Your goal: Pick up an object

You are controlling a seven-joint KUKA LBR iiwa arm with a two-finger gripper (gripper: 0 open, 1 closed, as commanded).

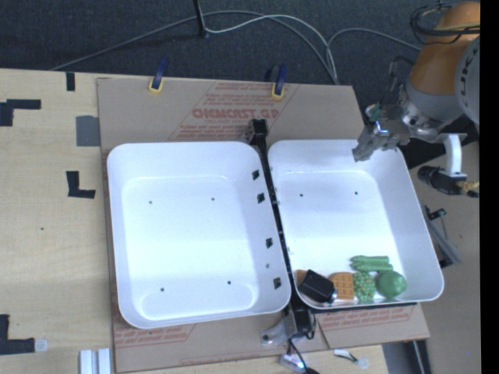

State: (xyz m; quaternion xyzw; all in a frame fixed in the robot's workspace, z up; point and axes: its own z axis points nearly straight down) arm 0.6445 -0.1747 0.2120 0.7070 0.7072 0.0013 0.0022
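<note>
We see the objects huddled along the near wall of the right bin (405,179), toward its near right corner. From left to right they are a black block (316,286), an orange waffled piece (341,285), a green-speckled piece (364,286) and a round green item (391,284), each touching or just beside the next. Above the last two lies a green elongated object (370,263), its long axis running left to right, roughly parallel to the near wall. The black block sits tilted, its long axis slanting from upper left to lower right, close to the divider between the bins.

The rest of the right bin's floor is open, and the left bin (125,179) lies alongside it on the counter (47,209).

The gripper (366,149) hangs over the far right corner of the right bin, well apart from the cluster; whether it is clenched or released, we cannot tell.
</note>
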